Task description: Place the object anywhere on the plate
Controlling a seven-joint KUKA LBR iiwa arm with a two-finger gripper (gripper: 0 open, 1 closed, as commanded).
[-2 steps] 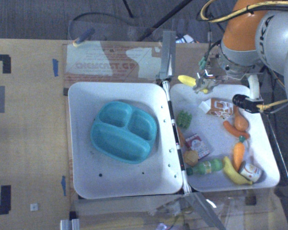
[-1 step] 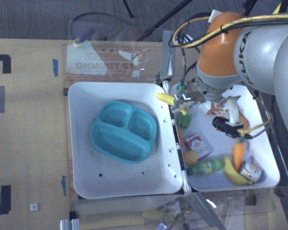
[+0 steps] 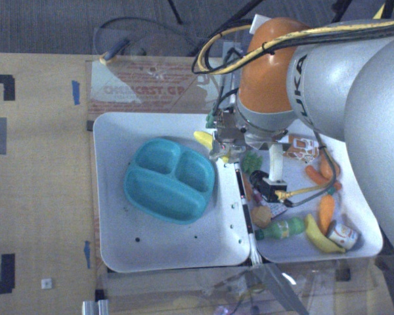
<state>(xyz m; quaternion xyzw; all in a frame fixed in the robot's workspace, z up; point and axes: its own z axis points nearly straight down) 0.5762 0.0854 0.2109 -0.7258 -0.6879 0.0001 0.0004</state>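
- Camera view puts the gripper (image 3: 224,144) at the frame's centre, over the divider between the two bins, just right of the plate (image 3: 169,180).
- I cannot tell how the gripper is set; the wrist hides it.
- A yellow piece (image 3: 203,138) peeks out at the gripper's left, touching or just beside it; I take it for the object, though I cannot say it is held.
- To do this step well, I would carry it leftward until it sits fully over the plate, lower close, then release so it cannot roll off the rim.
- Left bin (image 3: 118,228), middle of frame: the teal plate with three compartments.
- Right bin (image 3: 361,205), lower right: banana (image 3: 320,236), carrots (image 3: 326,210), green bottle (image 3: 284,229), a small can (image 3: 345,235).
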